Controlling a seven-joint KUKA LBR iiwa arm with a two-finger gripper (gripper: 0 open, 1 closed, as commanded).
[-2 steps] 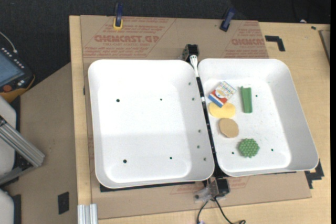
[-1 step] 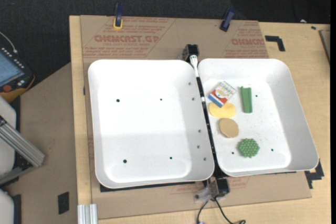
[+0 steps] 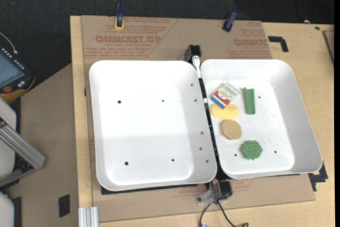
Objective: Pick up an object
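1. Currently no object lifted: all five candidates lying in the right bin point(image 3: 297, 114), in its left and middle part, on the table point(image 3: 159, 34).
2. Locate the candidates as follows:
   - a small printed packet point(image 3: 227, 94), farthest back;
   - a green block point(image 3: 248, 101), just beside the packet on its right and lying lengthwise;
   - a yellow piece point(image 3: 224, 111), touching the packet's front edge;
   - a tan disc point(image 3: 231, 129), touching or slightly overlapping the yellow piece;
   - a green knobbly ball point(image 3: 251, 150), nearest the front and apart from the others.
3. State of the end effector: cannot tell. Confirm a wide opening before any descent.
4. Risk, crowding: packet, yellow piece and tan disc packed in one touching column. Expect a descent on any one of them to nudge or pinch a neighbour, and so to end in a double pick or a slip.
5. Risk, flatness: those same three apparently thin and lying flat on the bin floor. Expect a closing end effector to scrape the floor and slide over them rather than grip.
6. Risk, wall: the column lying near the right bin's left wall. Expect little room on that side, with a possible strike on the rim.
7. Risk, rolling: the ball probably free to roll away under an off-centre touch.
8. Prefer the green block or the ball, both standing clear of the column.
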